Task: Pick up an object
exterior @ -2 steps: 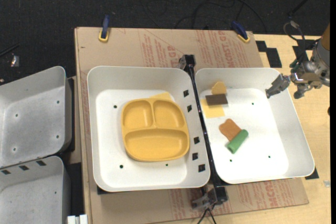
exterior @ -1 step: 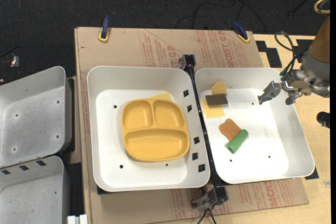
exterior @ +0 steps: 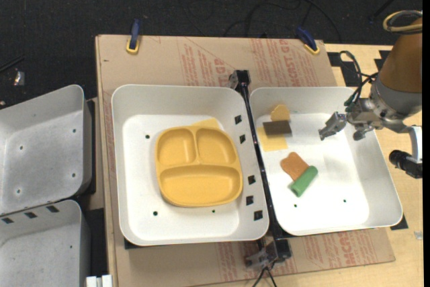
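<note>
My claw (exterior: pixel 344 126) hangs over the upper right part of the right bin (exterior: pixel 376 208), its two fingers spread apart with nothing between them. The nearest candidate, as I judge it, is the green cylinder (exterior: pixel 304 181), which lies down and to the left of the claw in the camera view, near the bin's middle. Its long axis runs on a diagonal, upper right to lower left. It looks smooth and rounded, and it touches an orange block (exterior: pixel 293 164) at its upper end. Yellow sponge pieces (exterior: pixel 274 138) sit further left.
</note>
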`<state>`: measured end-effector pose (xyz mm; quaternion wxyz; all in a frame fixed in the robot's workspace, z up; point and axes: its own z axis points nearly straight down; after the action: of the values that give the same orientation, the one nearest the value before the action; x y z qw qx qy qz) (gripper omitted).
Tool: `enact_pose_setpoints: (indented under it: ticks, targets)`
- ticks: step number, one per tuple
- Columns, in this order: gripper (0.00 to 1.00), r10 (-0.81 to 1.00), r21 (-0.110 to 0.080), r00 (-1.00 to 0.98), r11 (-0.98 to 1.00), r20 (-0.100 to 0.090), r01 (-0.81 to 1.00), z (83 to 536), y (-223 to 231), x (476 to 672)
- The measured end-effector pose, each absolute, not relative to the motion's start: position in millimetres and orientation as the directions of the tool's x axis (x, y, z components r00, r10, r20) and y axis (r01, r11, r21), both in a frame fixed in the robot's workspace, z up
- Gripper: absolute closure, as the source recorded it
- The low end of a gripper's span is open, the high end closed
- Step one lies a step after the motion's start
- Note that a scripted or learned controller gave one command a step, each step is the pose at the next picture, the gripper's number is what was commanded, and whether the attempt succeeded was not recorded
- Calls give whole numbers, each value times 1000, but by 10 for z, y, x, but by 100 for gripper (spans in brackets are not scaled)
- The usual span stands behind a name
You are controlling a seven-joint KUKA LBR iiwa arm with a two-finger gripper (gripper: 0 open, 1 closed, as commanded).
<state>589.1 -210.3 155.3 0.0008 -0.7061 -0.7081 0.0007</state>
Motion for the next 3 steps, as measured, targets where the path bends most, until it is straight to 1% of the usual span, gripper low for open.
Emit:
enact_pose_setpoints:
  ticks: [1, 2, 3]
  targets:
    - [0, 1000, -4, 0, 0, 1, 1000, 912, -2106, 5895]
    - [100, 1000, 2, 0, 0, -1, 1000, 1057, -2110, 5913]
    - [100, 1000, 6, -4, 4, -2, 1000, 1644, -2042, 5991]
